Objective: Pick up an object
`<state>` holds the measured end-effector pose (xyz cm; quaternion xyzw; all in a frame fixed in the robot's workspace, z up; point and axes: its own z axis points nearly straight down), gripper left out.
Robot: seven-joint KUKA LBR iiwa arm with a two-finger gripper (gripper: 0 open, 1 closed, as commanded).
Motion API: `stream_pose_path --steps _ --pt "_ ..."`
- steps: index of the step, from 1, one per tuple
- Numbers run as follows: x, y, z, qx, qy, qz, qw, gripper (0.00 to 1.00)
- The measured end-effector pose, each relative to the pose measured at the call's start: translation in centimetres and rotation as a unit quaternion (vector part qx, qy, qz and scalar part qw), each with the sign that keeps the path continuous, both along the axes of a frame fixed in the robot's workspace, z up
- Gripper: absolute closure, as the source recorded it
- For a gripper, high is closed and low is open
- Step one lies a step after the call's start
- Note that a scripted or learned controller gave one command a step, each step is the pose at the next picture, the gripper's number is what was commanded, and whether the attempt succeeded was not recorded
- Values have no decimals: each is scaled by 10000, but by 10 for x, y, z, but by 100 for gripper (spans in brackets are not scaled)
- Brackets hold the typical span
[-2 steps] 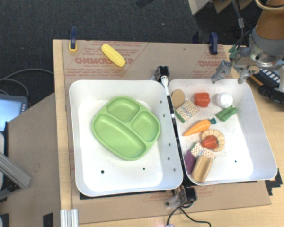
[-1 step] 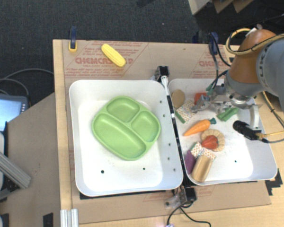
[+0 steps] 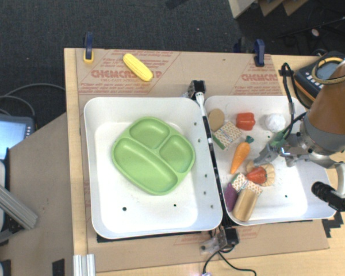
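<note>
The right bin (image 3: 287, 203) holds several toy foods. Among them are an orange carrot (image 3: 239, 156), a red pepper (image 3: 245, 120), a white ball (image 3: 274, 121), a patterned cracker (image 3: 227, 135), a red strawberry-like piece (image 3: 257, 175), a purple piece (image 3: 230, 197) and a tan cylinder (image 3: 246, 204). My gripper (image 3: 267, 156) reaches in from the right, low over the bin's middle. It sits just right of the carrot and above the red piece. I see nothing held in it.
The left bin (image 3: 103, 200) holds a green divided plate (image 3: 153, 154). A yellow corn cob (image 3: 137, 66) lies on the bench behind it. A tan round piece (image 3: 216, 118) sits at the right bin's back left corner. Black clamps (image 3: 196, 88) join the bins.
</note>
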<state>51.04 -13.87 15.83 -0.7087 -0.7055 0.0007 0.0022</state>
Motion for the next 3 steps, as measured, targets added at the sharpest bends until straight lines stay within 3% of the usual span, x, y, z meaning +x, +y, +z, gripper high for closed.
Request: stream_pose_path --steps 1,2,3 --pt "55 12 -77 -9 -33 39 10000 0" --pt "54 10 -63 -19 -41 20 10000 100" --pt "68 110 33 9 -78 81 9999 100"
